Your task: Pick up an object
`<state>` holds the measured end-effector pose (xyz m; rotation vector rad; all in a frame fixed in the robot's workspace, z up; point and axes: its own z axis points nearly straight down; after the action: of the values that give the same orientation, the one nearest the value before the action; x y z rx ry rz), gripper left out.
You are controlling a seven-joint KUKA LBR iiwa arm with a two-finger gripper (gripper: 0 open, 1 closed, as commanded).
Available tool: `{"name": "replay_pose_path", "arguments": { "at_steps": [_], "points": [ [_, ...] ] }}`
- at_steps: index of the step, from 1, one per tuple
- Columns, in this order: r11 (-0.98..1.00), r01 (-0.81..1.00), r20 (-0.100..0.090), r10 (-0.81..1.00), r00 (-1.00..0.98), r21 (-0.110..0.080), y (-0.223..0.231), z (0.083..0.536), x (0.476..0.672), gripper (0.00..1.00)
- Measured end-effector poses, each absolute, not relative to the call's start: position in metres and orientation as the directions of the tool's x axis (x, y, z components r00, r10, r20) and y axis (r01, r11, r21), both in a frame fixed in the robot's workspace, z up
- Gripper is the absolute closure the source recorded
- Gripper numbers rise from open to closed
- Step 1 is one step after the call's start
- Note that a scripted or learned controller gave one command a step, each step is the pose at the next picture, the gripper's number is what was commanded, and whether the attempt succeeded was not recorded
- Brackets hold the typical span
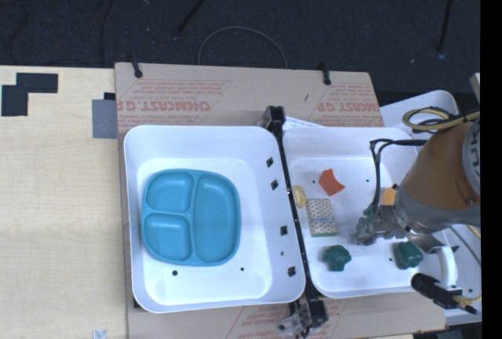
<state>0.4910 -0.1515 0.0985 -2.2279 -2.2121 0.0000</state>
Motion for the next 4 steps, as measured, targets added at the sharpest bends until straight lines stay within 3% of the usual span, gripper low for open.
{"name": "replay_pose_path", "arguments": {
  "at_steps": [3, 4],
  "points": [
    [0.001, 1.0, 0.0, 1.0, -0.001, 0.001, -0.15, 0.247, 0.491, 1.0],
    [0.005, 1.0, 0.002, 1.0, -0.005, -0.002, -0.101, 0.253, 0.504, 1.0]
  ]
}}
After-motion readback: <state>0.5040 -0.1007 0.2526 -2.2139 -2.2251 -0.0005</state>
